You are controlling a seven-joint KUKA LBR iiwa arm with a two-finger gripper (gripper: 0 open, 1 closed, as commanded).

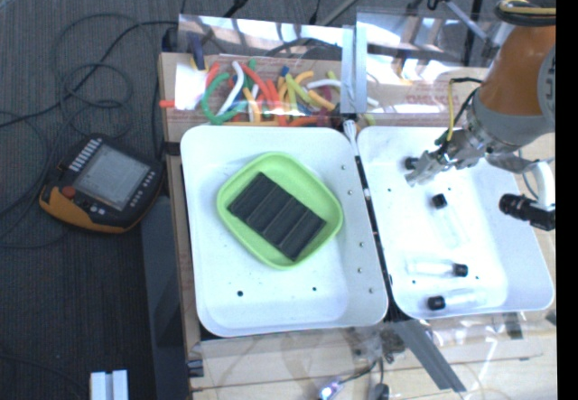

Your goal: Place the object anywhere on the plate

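Left shallow white bin (pixel 203 209) holds a lime-green rounded-square plastic plate (pixel 237 180), near the bin's centre. Dark grey ribbed rectangular slab (pixel 275 216) lies flat on the plate, turned diagonal, fully inside the rim. Right shallow white bin (pixel 506 245) holds small clear tubes with black caps: one (pixel 438 201) near the middle, one (pixel 436 269) toward the front edge, one (pixel 449 301) at the front edge. Gripper (pixel 417 167) on the grey arm with orange band (pixel 526 64) hangs over the right bin's back-left part, well apart from the plate; can't tell its grip state, too small and blurred. Coloured loops of cable (pixel 262 89) sit at the desk's back edge behind the left bin. Orange-and-grey handheld pendant (pixel 99 183) lies on the floor left of the desk.
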